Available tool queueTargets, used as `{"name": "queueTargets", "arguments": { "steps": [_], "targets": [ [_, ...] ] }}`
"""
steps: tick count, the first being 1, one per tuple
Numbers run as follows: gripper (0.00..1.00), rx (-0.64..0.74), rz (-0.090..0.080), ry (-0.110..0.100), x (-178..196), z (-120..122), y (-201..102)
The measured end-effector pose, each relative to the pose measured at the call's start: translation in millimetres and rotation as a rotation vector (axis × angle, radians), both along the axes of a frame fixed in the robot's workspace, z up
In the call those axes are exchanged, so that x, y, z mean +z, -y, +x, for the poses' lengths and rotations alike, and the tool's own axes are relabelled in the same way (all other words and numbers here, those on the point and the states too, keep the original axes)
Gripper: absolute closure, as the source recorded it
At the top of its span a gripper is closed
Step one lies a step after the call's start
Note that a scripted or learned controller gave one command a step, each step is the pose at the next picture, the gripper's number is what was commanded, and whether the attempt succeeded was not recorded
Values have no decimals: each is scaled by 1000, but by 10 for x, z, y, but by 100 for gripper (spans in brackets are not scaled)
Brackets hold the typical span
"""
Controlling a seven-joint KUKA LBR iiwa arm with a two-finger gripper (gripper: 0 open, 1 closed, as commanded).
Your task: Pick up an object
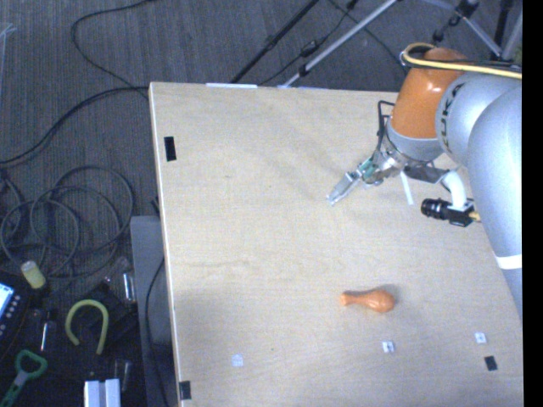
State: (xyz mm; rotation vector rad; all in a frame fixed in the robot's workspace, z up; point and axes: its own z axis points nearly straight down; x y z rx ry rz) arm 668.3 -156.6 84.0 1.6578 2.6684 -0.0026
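Grey arm's gripper (pixel 338 195) hovered far right over tabletop (pixel 254 227); fingers' state unclear. Small orange pear-shaped object (pixel 370 299) lay near, well apart, ungrasped. Approach, grasp, lift all remained.

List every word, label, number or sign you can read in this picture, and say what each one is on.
"KUKA": partly visible dark letters running down the grey arm beside the orange band; blurred, read with some doubt.
Black and white markers on the wooden board: plain patches, no legible text.
Dark device on the floor at the left edge: lit screen, too small to read.
Orange object and tool: no writing seen.
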Motion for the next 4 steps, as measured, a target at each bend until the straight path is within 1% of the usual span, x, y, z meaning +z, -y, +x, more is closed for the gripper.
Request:
{"name": "queueTargets", "arguments": {
  "steps": [1, 2, 3, 4],
  "targets": [
    [100, -1, 0, 2, 95, 4, -5],
    [0, -1, 1, 1, 93, 3, -6],
    [0, -1, 1, 1, 93, 3, -6],
    [100, -1, 2, 3, 188, 7, -10]
  ]
}}
